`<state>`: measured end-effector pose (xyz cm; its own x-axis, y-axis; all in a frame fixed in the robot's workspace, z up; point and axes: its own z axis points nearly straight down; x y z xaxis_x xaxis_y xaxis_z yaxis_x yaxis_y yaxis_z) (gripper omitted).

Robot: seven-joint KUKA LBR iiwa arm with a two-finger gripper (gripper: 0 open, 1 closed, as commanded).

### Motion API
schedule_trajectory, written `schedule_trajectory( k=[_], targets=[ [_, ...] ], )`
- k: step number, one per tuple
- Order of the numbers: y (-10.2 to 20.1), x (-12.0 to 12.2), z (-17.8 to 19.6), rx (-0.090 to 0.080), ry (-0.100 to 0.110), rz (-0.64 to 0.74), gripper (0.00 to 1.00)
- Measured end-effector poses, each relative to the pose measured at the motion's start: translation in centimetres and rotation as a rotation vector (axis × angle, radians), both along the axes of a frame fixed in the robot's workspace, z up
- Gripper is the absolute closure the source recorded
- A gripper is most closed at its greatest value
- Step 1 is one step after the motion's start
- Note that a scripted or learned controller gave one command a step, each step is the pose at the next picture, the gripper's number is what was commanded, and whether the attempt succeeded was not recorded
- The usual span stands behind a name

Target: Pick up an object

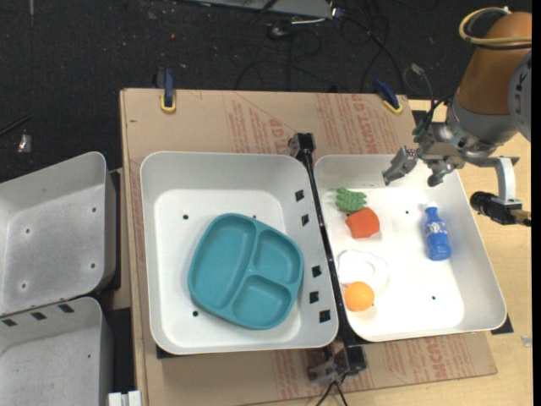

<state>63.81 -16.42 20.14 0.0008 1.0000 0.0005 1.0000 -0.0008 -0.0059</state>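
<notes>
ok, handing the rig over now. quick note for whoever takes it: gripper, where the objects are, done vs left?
Gripper: open, nothing between its fingers, over the far edge of the right bin.
Right bin holds a green toy, a red block just in front of it, a blue bottle lying flat, an orange ball near the front, and a faint clear ring.
Left bin holds a teal divided tray.
Done: nothing picked.
Left: the whole pick. The green toy and blue bottle look nearest.
</notes>
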Motion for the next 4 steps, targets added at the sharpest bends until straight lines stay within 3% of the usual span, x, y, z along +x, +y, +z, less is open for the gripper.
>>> schedule_trajectory(
  k=[2,3,4],
  targets=[
    [0.3,-0.1,-11.2,0.0,-0.003,0.0,0.0],
    [0.3,0.0,-9.8,-0.002,-0.009,0.001,1.0],
    [-0.4,0.0,-5.2,-0.003,-0.012,0.0,1.0]
  ],
)
